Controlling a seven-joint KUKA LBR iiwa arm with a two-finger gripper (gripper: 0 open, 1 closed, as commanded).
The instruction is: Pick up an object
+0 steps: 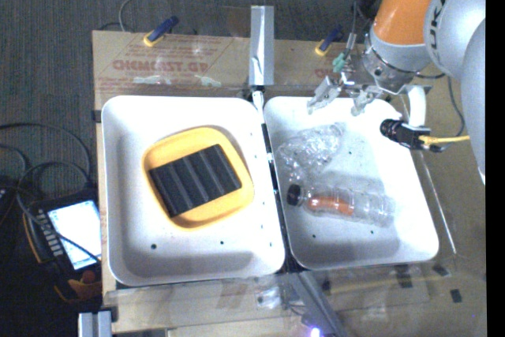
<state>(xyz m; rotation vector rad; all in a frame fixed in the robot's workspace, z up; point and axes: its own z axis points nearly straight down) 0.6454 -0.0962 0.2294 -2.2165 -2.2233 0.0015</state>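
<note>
My gripper [341,99] hangs over the far edge of the right bin [410,245], its two pale fingers spread open with nothing between them. Just below it lies a crumpled clear plastic wrapper [309,147] in the bin's far left part. Nearer the front, a clear plastic bottle [341,203] with a dark cap and orange inside lies on its side. In the left bin [126,249] rests a yellow tray with a black ribbed insert [197,177], set at a slant.
A metal divider post [261,51] stands behind the seam between the bins. Cardboard [173,67] with blue-and-yellow clamps lies behind the left bin. A small tablet [67,229] sits on the floor at left.
</note>
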